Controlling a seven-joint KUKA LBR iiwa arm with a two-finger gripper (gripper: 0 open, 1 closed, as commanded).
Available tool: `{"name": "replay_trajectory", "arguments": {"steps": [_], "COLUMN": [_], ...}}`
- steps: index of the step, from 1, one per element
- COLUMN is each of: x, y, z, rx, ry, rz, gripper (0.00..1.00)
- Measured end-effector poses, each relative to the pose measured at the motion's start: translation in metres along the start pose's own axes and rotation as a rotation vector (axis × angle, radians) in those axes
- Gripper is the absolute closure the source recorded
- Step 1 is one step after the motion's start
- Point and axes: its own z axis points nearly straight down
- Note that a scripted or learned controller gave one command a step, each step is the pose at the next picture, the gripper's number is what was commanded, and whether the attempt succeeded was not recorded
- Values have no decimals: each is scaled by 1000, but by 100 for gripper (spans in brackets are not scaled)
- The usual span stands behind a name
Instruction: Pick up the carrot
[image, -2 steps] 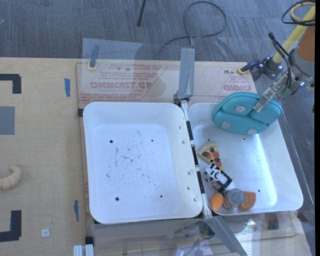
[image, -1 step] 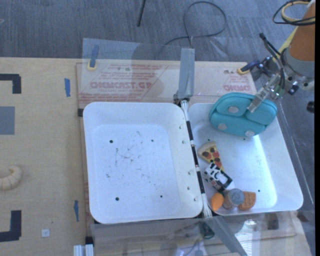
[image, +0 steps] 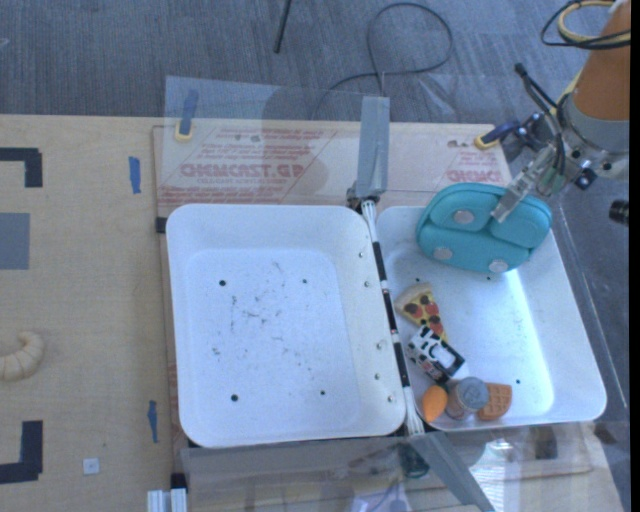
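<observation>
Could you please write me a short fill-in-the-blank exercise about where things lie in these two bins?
1. The teal toy car lies at the far end of the ____ bin.
2. The tool hangs over the ____ toy car.
3. The carrot lies at the near end of the right bin, beside the ____ between the two bins.
4. The pizza slice lies ____ the teal toy car and the carrot.

Missing words: right; teal; divider; between
</observation>
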Motion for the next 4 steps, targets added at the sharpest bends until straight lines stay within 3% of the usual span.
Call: {"name": "replay_trajectory", "arguments": {"steps": [2,3,4], "x": [15,42,38], "y": [14,33,32], "z": [0,-3,-1], "rx": [-9,-6,-10], "ry": [-1,-7,-5], "rz": [88,46,60], "gripper": [100,100,100]}}
